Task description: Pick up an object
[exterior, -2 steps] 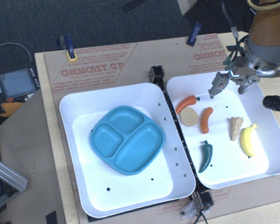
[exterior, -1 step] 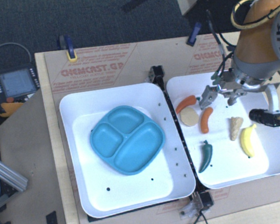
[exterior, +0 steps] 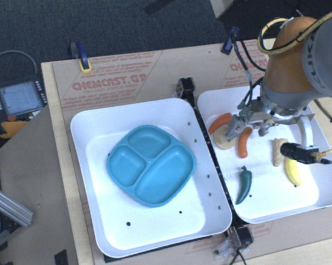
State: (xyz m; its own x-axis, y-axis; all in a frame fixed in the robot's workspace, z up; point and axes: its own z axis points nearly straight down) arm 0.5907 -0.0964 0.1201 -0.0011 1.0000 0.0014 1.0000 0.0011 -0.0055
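Observation:
My gripper (exterior: 247, 124) hangs low over the upper left part of the right bin (exterior: 274, 205). Directly under it lies an orange-red sausage (exterior: 243, 143), its top end tucked beneath the gripper body. Just left of that are an orange carrot-like piece (exterior: 218, 121) and a beige round piece (exterior: 222, 140). A green pepper (exterior: 244, 185) lies nearer the front. A yellow banana (exterior: 292, 173) and a beige piece (exterior: 277, 151) lie to the right, partly under a black fitting on the arm. The view does not show any of them lifted.
The left bin (exterior: 106, 229) holds a blue divided plate (exterior: 151, 164). A black clamp (exterior: 185, 87) sits at the back between the bins. The grey arm with its orange band (exterior: 288, 62) covers the right bin's back right corner, with cables trailing around it.

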